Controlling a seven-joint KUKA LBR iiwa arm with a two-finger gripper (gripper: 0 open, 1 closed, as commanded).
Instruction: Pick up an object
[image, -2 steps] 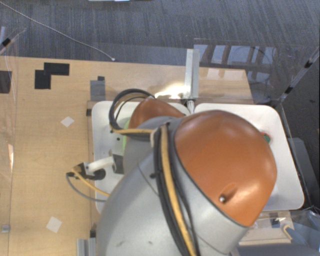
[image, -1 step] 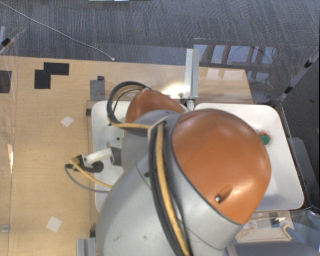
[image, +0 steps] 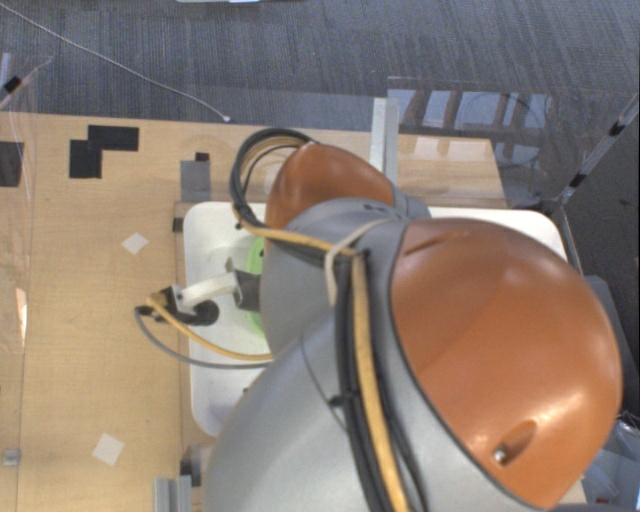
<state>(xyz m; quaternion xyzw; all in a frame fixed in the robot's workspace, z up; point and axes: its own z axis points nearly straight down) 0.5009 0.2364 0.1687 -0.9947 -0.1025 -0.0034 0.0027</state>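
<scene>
- The arm (image: 430, 370) is lowered over the left white bin (image: 215, 330) on the table (image: 90, 380).
- A green object (image: 256, 256) is glimpsed beneath it, in that bin.
- No lift is seen; whether anything is gripped cannot be told.

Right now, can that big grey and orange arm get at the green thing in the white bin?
Probably yes. The arm is stretched over the left bin, right above the green thing, with nothing between them that I can see. Most of the green thing is hidden under the arm, though, so I can't be certain.
</scene>
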